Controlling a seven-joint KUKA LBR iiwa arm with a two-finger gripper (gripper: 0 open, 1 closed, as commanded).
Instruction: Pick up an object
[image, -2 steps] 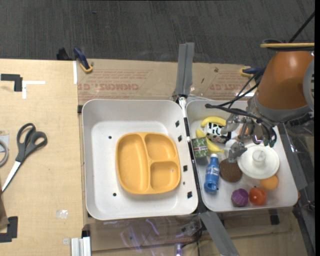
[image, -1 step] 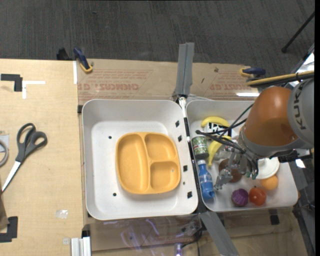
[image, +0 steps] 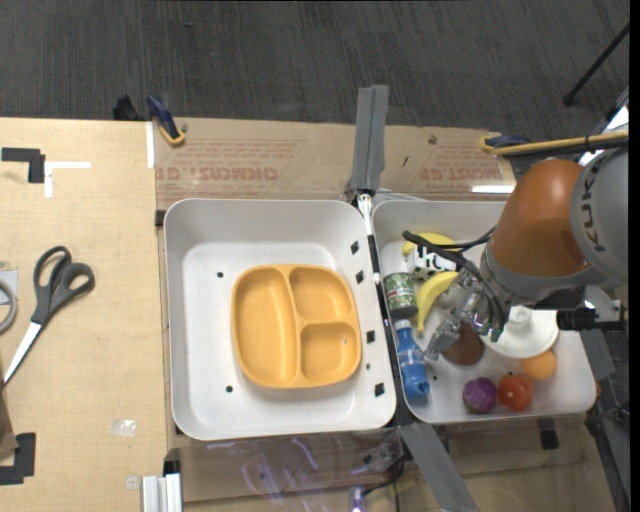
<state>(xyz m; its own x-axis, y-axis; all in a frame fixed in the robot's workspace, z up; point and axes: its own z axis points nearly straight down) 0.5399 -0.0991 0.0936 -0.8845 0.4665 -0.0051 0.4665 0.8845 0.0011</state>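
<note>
My gripper (image: 447, 322) hangs low over the left half of the right bin (image: 574, 402), with the grey wrist and orange band (image: 540, 220) above it. It sits over a yellow banana (image: 433, 294) and next to a brown round object (image: 464, 349). A green can (image: 399, 291) and a blue bottle (image: 410, 365) lie along the bin's left wall. A purple fruit (image: 480, 394), a red fruit (image: 515, 391), an orange (image: 540, 365) and a white cup-like piece (image: 524, 331) lie near the front. The arm hides part of the bin's back.
The left bin (image: 190, 330) holds a yellow divided plate (image: 296, 326). Scissors (image: 48, 292) lie on the wooden bench at the left. A cardboard sheet (image: 250, 165) lies behind the bins, and a grey bar (image: 369, 140) stands between them.
</note>
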